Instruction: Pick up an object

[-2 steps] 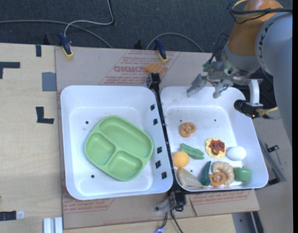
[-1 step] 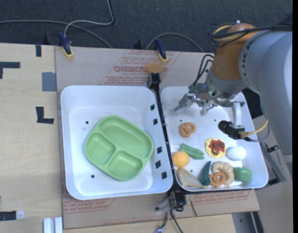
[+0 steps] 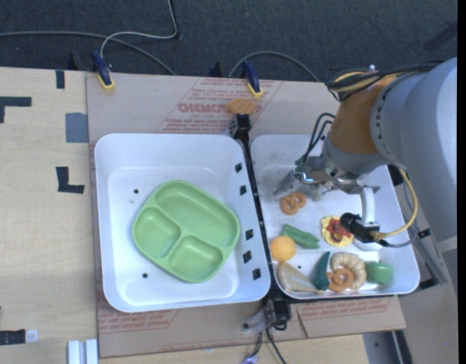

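gripper [image 3: 300, 182] over right bin [image 3: 400, 256] | fingers apart, holding nothing | pretzel [image 3: 293, 202] just below fingertips

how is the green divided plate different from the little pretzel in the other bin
The green divided plate is pale green; the pretzel is orange-brown. The plate is far larger, taking up much of the left bin, while the pretzel is a small piece in the right bin. The plate lies alone; the pretzel sits among other toy foods, right under the gripper. Both lie flat on a white bin floor.
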{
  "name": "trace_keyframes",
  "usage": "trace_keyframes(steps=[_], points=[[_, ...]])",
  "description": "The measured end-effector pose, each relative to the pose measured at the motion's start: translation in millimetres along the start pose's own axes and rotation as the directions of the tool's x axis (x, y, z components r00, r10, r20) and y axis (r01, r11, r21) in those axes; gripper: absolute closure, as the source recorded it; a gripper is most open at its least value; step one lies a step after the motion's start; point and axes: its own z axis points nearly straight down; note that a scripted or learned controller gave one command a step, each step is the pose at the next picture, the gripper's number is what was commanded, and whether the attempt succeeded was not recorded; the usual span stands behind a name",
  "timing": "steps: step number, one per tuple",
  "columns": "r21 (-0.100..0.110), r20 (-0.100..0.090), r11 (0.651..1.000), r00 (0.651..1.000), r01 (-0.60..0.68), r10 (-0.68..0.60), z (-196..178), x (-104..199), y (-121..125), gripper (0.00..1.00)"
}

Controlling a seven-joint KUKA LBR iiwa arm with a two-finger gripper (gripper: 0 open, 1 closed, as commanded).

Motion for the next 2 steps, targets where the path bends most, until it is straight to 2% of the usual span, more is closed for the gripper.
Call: trace_keyframes(steps=[1,2], points=[[-0.006,0.002,1.0,1.0,0.0,0.0,1.7,15.1,-10.0,0.0],[-0.006,0.003,1.0,1.0,0.001,-0.001,-8.1,15.0,-9.8,1.0]])
